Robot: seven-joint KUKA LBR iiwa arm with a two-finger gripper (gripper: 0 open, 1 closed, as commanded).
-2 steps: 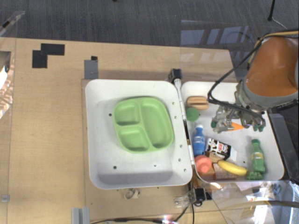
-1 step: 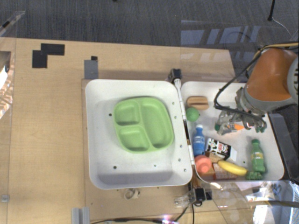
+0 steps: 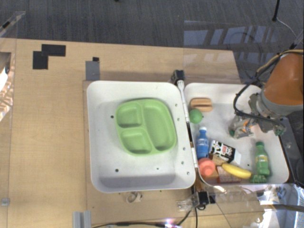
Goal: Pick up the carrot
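In the right half of the frame, the right bin (image 3: 280,148) holds the gripper (image 3: 242,128); whether it is spread or closed I cannot tell. The carrot (image 3: 221,174) seems to lie lower left of it, lengthwise left-right, touching the banana (image 3: 236,170).

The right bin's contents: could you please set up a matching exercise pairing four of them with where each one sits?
Things:
1. hot dog bun
2. blue bottle
3. banana
4. green bottle

Places:
A. near the bin's right wall, towards the front
B. along the front, between the other items
C. far left corner of the bin
D. against the left wall, midway down

Pairs: 1-C, 2-D, 3-B, 4-A
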